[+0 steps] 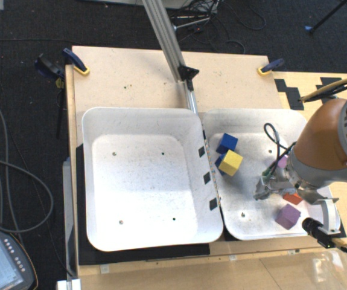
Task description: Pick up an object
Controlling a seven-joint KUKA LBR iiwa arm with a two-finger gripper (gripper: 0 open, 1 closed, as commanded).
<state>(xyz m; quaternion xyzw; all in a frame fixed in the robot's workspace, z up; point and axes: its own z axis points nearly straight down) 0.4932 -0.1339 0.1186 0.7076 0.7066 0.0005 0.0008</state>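
In the right bin lie a blue cube, a yellow cube just below it, a purple cube near the front, and a small red-orange piece partly hidden under the arm. My gripper hangs low over the middle of the right bin, right of the yellow cube and up-left of the purple cube. The grey wrist with its orange band covers the bin's right part.
The left bin sits beside the right one on the wooden bench. A metal pole slants in from the top to the bins' shared edge. Clamps sit at the bench's back corners. A black cable loops near the wrist.
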